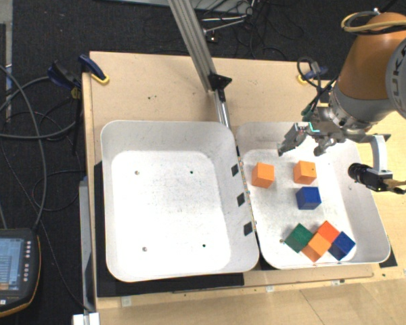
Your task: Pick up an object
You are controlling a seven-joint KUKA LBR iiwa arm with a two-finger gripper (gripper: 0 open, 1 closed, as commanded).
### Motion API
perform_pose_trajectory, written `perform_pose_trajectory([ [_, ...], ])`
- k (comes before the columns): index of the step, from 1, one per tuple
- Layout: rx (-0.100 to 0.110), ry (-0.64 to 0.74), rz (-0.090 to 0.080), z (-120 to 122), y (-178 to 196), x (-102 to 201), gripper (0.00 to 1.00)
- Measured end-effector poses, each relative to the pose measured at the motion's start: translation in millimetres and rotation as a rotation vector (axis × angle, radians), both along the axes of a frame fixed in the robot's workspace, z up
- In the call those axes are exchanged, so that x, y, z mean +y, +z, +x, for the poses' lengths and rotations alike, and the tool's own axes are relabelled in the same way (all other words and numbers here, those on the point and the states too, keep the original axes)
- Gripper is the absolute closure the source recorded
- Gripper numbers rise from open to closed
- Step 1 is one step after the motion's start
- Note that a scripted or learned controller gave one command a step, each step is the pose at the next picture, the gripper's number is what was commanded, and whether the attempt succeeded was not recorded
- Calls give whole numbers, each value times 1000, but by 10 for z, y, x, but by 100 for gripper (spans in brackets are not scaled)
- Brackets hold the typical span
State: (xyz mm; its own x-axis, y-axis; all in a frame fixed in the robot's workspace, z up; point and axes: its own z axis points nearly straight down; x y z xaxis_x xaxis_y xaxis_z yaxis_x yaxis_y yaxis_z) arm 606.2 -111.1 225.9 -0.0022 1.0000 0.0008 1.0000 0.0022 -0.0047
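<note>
1. Camera view: the grey arm (375, 66) with its orange band reaches in from the right, wrist bent down over the far end of the right bin (365, 215).
2. Its end effector (303, 143) hangs with fingers spread apart, grasping nothing — just beyond the blocks.
3. Two orange blocks (262, 175) (304, 172) sit side by side nearest the fingers, a blue block (308, 198) just below them.
4. At the near end, a green block (299, 237), another orange block (321, 240) and another blue block (342, 245) cluster together.
5. On the worktop (155, 87), the left bin (111, 181) lies beside the right one.
</note>
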Motion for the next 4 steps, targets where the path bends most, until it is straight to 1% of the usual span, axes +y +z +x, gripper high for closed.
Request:
perform_pose_trajectory([
  [1,-4,-2,-1,4,25,-4,0],
  [2,2,-2,0,-24,-601,62,0],
  [3,-11,-4,3,-65,-1059,10,0],
  [4,-23,-2,-5,-30,-1039,-9,0],
])
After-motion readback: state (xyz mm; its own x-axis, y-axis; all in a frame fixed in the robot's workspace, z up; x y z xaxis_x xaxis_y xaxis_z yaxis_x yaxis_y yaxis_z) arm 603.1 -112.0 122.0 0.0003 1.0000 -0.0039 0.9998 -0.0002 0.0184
